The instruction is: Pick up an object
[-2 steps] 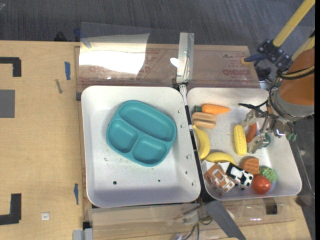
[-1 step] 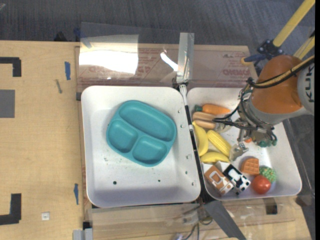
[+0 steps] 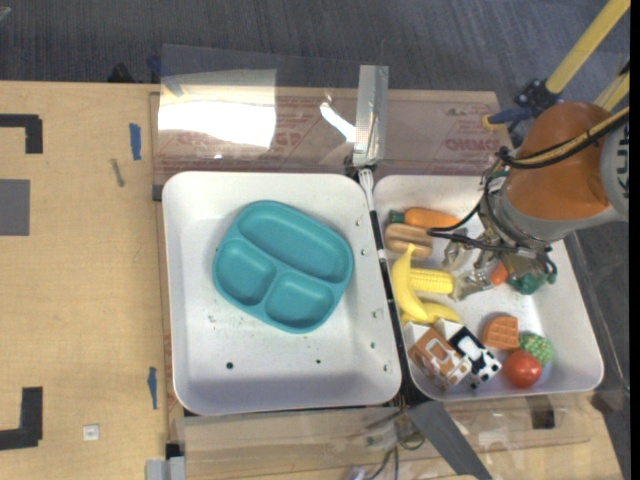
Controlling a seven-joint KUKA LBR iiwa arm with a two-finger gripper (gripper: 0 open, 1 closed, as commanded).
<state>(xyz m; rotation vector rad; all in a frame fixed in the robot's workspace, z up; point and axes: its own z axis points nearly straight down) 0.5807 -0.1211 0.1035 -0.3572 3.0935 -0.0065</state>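
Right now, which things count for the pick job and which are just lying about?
In play, right bin, near the hand:
banana
corn cob
hot dog
carrot
tomato
black and white toy
brown box

Lying about:
teal divided plate in the left bin
blue tape on the bench

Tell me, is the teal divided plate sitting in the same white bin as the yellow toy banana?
No, the teal divided plate lies in the left white bin, while the yellow toy banana is in the right white bin.
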